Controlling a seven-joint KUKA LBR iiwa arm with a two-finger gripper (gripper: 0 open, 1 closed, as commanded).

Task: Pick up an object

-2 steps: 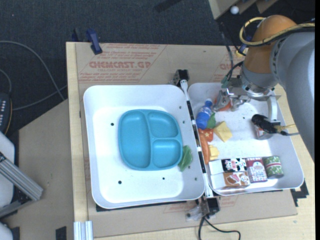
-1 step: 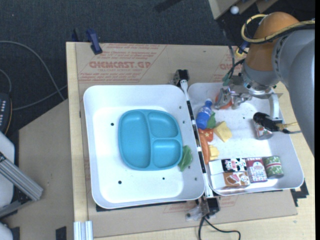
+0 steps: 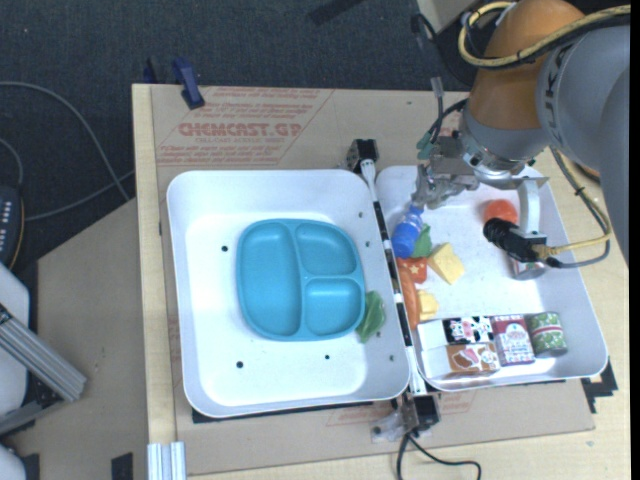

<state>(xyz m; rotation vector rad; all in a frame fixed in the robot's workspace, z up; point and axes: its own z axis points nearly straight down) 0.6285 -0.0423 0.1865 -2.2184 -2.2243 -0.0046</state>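
While my arm hangs over the right bin (image 3: pixel 585 353), its gripper (image 3: pixel 432 190) sits near the bin's eleven o'clock corner, just above a blue toy (image 3: pixel 407 235) by the dividing wall. I cannot tell how far the fingers are spread, nor whether anything is between them. The blue toy, touching something green (image 3: pixel 419 243), looks like the target; an orange carrot (image 3: pixel 411 280) and a yellow block (image 3: pixel 446 264) lie just toward six o'clock from it. Small cartons (image 3: pixel 492 342) line the bin's six o'clock edge, and an orange ball (image 3: pixel 499 211) sits at three o'clock of the gripper. The left bin (image 3: pixel 200 368) on the counter (image 3: pixel 150 268) holds a blue tray (image 3: pixel 300 278), likely as the drop spot.
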